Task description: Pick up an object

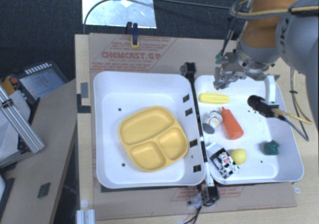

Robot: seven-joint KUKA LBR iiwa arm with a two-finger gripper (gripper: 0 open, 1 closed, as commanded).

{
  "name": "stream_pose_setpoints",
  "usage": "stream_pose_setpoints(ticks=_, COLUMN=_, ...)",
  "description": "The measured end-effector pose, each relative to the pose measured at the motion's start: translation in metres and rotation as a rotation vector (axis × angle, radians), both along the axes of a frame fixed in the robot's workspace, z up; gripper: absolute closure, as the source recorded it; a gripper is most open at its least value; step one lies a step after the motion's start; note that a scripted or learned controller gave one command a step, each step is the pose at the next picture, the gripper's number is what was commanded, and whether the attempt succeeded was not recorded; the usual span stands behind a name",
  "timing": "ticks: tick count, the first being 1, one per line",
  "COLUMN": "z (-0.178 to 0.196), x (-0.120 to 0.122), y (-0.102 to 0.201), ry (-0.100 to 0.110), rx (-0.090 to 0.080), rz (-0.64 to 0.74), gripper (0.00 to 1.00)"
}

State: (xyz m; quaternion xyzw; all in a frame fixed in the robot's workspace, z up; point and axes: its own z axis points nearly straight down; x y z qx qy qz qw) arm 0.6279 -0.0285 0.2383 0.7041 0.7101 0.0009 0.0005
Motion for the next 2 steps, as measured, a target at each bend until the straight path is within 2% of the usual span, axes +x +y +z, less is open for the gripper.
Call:
stream_pose_setpoints(ticks=1, z=0.005, x=0.011, y=0.056, ry=-0.002, rx=0.001, rz=0.001, gripper=1.00)
stream_pose_setpoints(ticks=2, z=-0.012, x=0.012, y=0.110, ry=0.001, rx=0.000, rz=-0.001, gripper=1.00)
